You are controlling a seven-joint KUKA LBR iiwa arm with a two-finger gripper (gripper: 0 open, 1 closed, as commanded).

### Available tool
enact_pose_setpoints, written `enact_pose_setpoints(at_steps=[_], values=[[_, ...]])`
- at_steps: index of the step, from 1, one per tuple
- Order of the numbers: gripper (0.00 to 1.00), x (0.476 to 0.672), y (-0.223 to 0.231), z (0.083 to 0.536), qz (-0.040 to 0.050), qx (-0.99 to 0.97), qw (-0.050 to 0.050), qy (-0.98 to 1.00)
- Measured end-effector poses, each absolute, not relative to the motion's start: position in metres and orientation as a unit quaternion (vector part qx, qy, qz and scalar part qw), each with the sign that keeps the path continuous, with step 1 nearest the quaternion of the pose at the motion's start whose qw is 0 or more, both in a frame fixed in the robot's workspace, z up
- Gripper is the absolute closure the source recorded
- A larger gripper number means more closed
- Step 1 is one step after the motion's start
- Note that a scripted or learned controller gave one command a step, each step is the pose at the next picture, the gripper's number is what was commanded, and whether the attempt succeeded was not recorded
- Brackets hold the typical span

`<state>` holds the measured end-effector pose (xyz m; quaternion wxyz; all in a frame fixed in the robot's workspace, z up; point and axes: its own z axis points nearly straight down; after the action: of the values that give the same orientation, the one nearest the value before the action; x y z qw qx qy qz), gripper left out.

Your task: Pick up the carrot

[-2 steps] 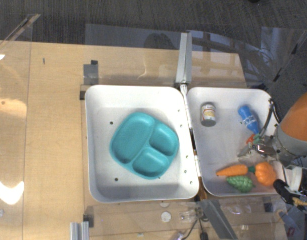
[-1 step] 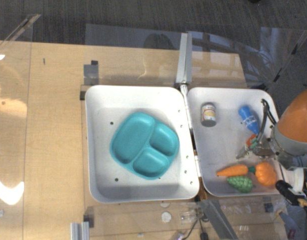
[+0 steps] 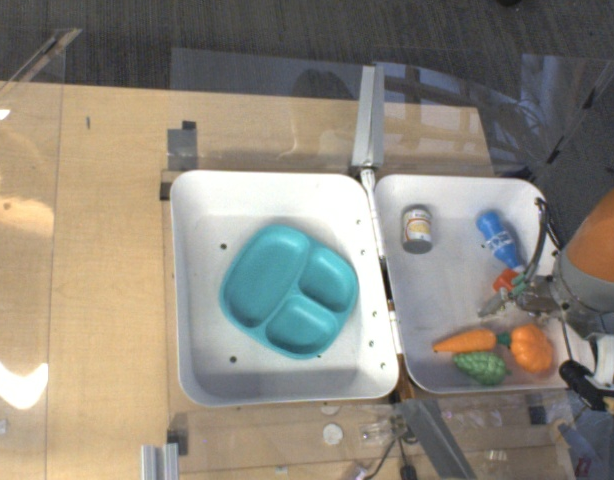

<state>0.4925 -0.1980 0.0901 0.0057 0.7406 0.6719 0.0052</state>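
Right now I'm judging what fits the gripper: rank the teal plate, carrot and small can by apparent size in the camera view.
1. teal plate, by far the largest
2. carrot
3. small can, though close to the carrot

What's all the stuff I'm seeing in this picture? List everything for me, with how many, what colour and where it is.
bins: two, white, side by side on the bench
divided plate: one, teal, middle of the left bin
can: one, silver with a yellowish label, upper left of the right bin
bottle: one, blue, lying in the upper right of the right bin
carrot: one, orange with a green end, lower part of the right bin
green toy vegetable: one, just below the carrot
orange round toy: one, right of the carrot
gripper: one, grey metal with a red spot, above the carrot
arm: one, grey with an orange band, at the right edge
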Motion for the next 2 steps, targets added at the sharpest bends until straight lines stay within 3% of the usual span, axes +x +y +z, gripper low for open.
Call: enact_pose_setpoints(at_steps=[2], values=[[0.00,0.4923,-0.1974,0.0901,0.0060,0.775,0.005,0.632]])
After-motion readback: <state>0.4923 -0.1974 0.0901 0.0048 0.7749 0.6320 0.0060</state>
